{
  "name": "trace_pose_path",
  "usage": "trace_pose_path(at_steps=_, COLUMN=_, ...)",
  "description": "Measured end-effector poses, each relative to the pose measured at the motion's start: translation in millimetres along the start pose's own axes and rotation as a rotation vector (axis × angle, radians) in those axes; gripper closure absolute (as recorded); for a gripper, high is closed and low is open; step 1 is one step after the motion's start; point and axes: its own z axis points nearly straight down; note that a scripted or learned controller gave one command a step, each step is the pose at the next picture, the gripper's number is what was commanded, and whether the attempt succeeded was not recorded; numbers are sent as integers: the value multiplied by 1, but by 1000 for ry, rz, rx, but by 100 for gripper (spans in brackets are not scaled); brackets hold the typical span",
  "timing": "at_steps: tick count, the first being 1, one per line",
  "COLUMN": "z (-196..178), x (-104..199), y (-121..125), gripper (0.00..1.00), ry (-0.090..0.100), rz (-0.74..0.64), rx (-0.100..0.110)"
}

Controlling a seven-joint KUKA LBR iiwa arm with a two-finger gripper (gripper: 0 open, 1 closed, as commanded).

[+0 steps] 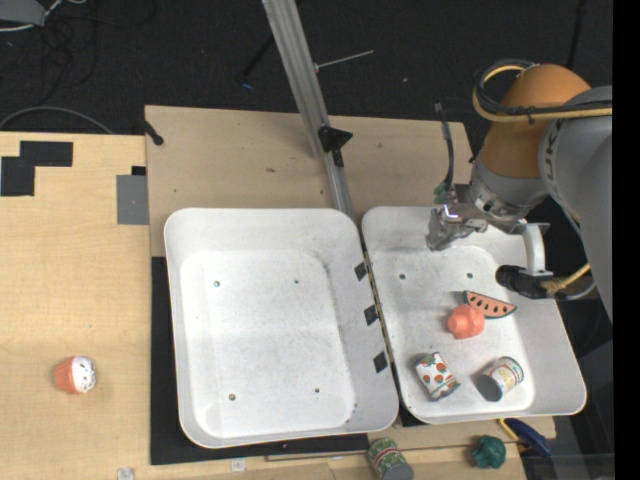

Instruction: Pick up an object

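Hovering over the far end of the right-hand shallow white bin (560,388), our metal two-finger gripper (447,230) carries nothing we can see, with the small red rounded toy (464,322) lying nearer us, ready for picking.

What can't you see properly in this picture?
- Gripper, camera view: too small and dark against the wrist to tell whether it is open or shut.
- Patterned cup in the right bin: its print is too small to read.
- Green object and can: cut off by the bottom edge.
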Motion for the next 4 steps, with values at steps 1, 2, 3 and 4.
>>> trace_pose_path(at_steps=1, z=-64, x=-3, y=0, gripper=100, ry=0, rz=-1, rx=-2)
trace_pose_path(at_steps=2, z=-68, x=-3, y=0, gripper=100, ry=1, rz=-3, rx=3)
trace_pose_path(at_steps=3, z=-77, x=56, y=-15, gripper=100, ry=4, rz=-6, rx=6)
trace_pose_path(at_steps=4, z=-88, x=107, y=-28, gripper=100, ry=4, rz=-5, rx=6)
